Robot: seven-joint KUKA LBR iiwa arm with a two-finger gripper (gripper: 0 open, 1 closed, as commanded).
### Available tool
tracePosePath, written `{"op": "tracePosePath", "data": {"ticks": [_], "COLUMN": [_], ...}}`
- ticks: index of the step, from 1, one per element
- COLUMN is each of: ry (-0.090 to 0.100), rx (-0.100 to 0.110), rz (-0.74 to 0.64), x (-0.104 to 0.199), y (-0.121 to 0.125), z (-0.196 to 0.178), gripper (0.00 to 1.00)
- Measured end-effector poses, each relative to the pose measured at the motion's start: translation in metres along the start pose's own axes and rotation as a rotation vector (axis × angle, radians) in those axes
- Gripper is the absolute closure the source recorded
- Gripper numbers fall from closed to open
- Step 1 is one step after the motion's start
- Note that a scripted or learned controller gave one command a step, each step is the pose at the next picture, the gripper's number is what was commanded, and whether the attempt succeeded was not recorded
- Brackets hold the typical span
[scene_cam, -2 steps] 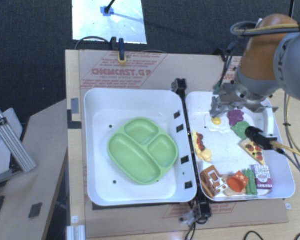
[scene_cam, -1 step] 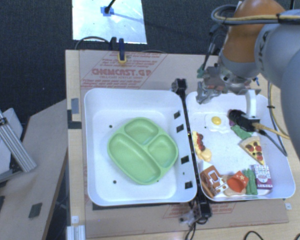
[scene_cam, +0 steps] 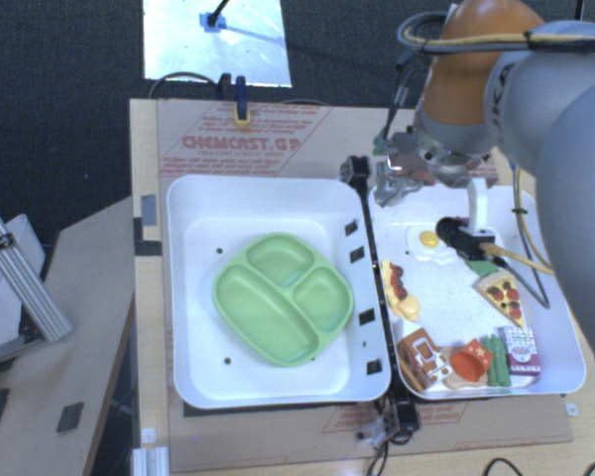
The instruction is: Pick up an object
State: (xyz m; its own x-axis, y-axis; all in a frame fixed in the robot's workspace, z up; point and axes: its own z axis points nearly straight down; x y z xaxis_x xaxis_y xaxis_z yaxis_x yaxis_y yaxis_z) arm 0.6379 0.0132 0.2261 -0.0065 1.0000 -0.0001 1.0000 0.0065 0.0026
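Note:
My gripper (scene_cam: 395,182) hangs over the far left corner of the right bin (scene_cam: 565,350), close to the divider between the bins. Nothing shows between its tips. Toy foods lie in this bin: a fried egg (scene_cam: 428,244) just in front of the gripper, a pizza slice (scene_cam: 503,294) to the right, and a yellow piece with red spots (scene_cam: 401,294) along the left wall. At the front lie a brown waffle (scene_cam: 422,356), an orange piece (scene_cam: 469,360), a green piece (scene_cam: 497,357) and a red and white carton (scene_cam: 521,351).
The left bin (scene_cam: 203,221) holds a green divided plate (scene_cam: 283,298). Black clips (scene_cam: 357,256) line the divider between the bins. The arm's grey body (scene_cam: 560,117) and orange band (scene_cam: 476,23) loom over the right bin's far side.

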Motion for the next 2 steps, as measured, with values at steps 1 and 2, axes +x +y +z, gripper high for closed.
{"op": "tracePosePath", "data": {"ticks": [1, 2], "ry": [0.0, 0.0], "rx": [0.001, 0.0], "rz": [0.003, 0.001], "x": [-0.0035, 0.0038], "y": [0.001, 0.0074], "z": [0.0049, 0.0105], "gripper": [1.0, 1.0]}}
